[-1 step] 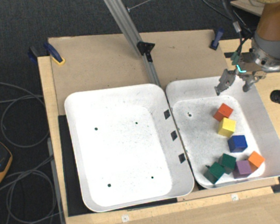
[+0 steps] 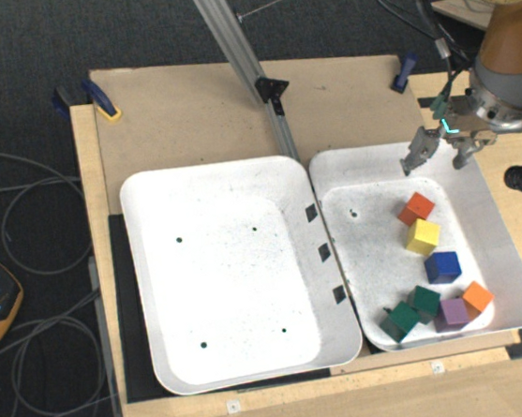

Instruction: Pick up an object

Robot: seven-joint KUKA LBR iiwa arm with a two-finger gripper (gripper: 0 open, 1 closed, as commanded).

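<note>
Green block [image 2: 403, 318] sits skewed; orange block [image 2: 419, 207] tilted diagonally.

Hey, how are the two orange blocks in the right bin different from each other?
The upper orange block is a redder orange and sits near the bin's middle, just above the yellow block. The lower orange block is a lighter orange and sits by the near right corner, beside the purple block. Both are small cubes of similar size, lying in the right bin.

Both white bins [image 2: 222, 274] look like smooth plastic with a dull sheen, faintly speckled. The surface [image 2: 184, 118] is matt, pale wood board. The blocks [image 2: 422, 237] look matt.
</note>
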